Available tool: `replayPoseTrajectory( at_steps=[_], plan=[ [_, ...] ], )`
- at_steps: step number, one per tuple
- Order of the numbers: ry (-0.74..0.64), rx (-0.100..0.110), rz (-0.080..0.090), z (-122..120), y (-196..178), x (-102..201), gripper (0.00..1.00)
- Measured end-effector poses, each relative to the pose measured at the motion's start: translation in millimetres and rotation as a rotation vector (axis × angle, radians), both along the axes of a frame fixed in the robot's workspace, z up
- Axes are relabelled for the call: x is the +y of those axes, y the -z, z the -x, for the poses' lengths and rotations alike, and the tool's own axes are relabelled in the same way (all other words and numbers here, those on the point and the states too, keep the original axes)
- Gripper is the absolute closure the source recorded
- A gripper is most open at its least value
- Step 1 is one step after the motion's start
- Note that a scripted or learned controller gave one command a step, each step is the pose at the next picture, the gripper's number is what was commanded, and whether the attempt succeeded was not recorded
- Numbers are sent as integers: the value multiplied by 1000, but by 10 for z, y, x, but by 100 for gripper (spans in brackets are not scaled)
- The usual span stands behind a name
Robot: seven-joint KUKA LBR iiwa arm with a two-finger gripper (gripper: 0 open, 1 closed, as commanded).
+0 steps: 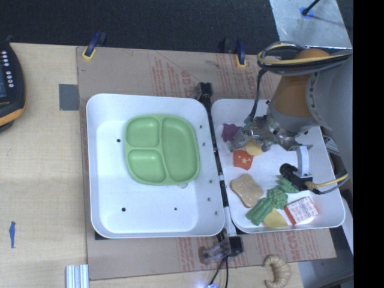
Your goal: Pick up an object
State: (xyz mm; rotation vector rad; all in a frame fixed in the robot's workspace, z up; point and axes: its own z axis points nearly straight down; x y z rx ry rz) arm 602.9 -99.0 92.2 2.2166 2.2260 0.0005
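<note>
**A:** Where are the things to pick up?

**B:** In the right bin. A purple piece lies at 10 o'clock near the inner wall. A red piece and a small yellow piece sit toward the centre. A tan bread slice is at 7 o'clock. Green broccoli, a yellow wedge and a red-and-white packet crowd the 5 o'clock edge.

**A:** And the gripper?

**B:** The gripper is low at the bin's 11 o'clock, just beside the purple and yellow pieces. I cannot tell how wide it stands or whether it grips anything.

**A:** Any open room?

**B:** The bin's centre-right floor is bare. The left bin holds a green plate at 12 o'clock, with bare floor toward 6.
</note>
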Motion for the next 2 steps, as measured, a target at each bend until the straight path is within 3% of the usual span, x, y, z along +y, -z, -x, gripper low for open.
replayPoseTrajectory(
  at_steps=[1, 2],
  plan=[
    [-2, -4, -1, 151, -1059, 315, 0],
    [2, 11, 0, 257, 61, -81, 0]
  ],
)
